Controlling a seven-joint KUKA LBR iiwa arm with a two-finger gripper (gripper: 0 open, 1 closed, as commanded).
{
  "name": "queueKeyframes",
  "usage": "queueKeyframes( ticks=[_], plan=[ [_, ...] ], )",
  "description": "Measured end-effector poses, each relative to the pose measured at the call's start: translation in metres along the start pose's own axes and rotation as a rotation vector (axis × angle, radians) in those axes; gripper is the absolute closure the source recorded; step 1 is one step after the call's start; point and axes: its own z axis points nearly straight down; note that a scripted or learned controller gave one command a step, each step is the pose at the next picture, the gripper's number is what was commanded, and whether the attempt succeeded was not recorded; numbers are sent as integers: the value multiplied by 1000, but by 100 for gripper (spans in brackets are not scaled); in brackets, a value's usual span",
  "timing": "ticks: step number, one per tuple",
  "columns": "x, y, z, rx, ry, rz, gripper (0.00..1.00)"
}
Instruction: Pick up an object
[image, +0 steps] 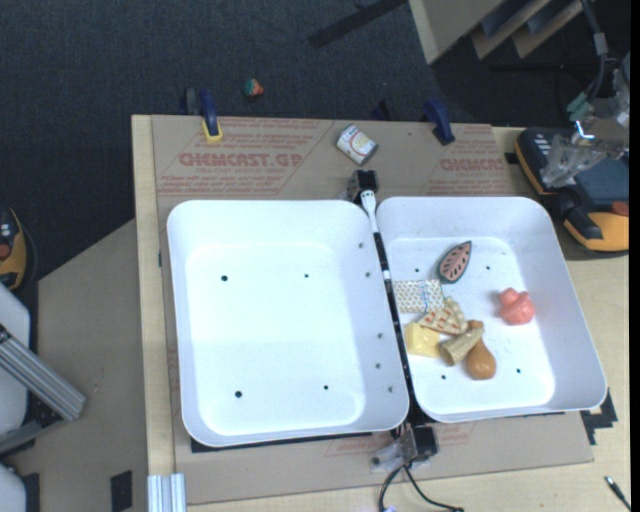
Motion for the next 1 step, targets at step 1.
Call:
queueKeyframes(
  ticks=[1],
  plan=[
    [-17, -28, -32, -17, -7, 2, 100]
  ],
)
